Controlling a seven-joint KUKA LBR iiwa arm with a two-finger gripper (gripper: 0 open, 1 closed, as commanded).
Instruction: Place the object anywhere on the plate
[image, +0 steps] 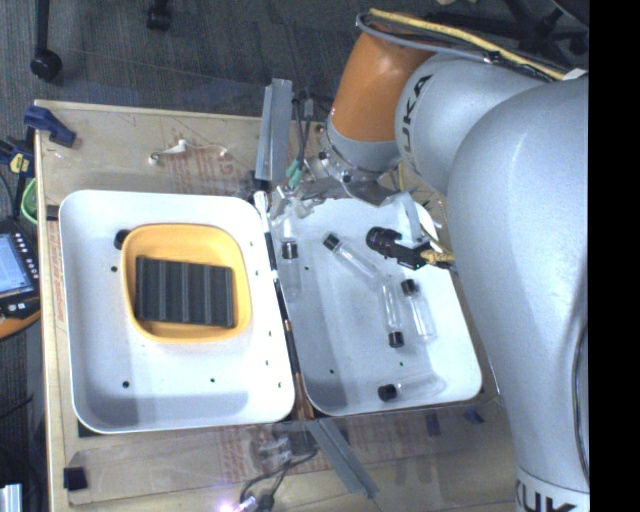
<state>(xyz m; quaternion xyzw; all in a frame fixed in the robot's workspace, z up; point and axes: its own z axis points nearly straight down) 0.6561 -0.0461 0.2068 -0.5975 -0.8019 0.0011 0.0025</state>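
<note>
Gripper (290, 205) at twelve o'clock of the right bin (455, 345); finger state cannot be told. Clear vials (352, 258) lie scattered, apart from the yellow plate (185, 240). Risk: slippery, rolling vials escaping the grasp.

blue clamp (48, 125); handheld pendant (14, 275)

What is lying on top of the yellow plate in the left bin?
A dark ribbed block lies flat on the plate, covering its centre. The plate's yellow rim shows all around it. What is under the block is hidden.
</note>
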